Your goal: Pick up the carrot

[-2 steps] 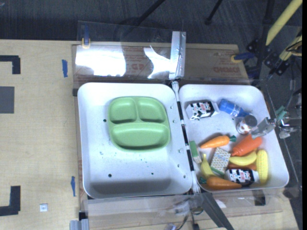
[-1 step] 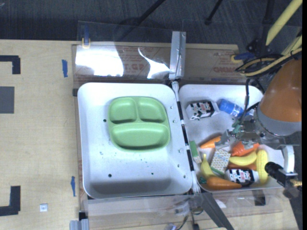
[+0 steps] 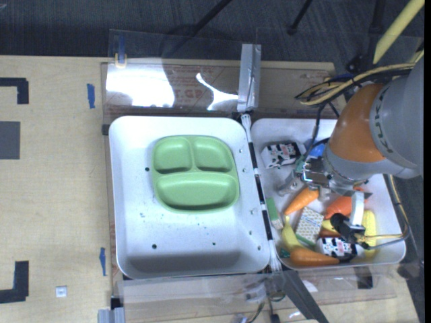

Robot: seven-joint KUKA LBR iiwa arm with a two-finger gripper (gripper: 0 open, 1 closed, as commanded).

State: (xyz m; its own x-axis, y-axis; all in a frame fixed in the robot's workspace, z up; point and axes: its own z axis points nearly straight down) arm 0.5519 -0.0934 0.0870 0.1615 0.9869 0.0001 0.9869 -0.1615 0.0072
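Orange carrot [image 3: 300,200] lies tilted near the right bin's [image 3: 397,247] left edge, just beside the gripper [image 3: 311,175]. Finger state cannot be told. A good grasp likely spans its narrow width, clear of neighbouring toys.

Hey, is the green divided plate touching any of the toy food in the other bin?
Apart. The camera view shows the green plate alone in the left bin, with the bins' walls between it and the carrot.
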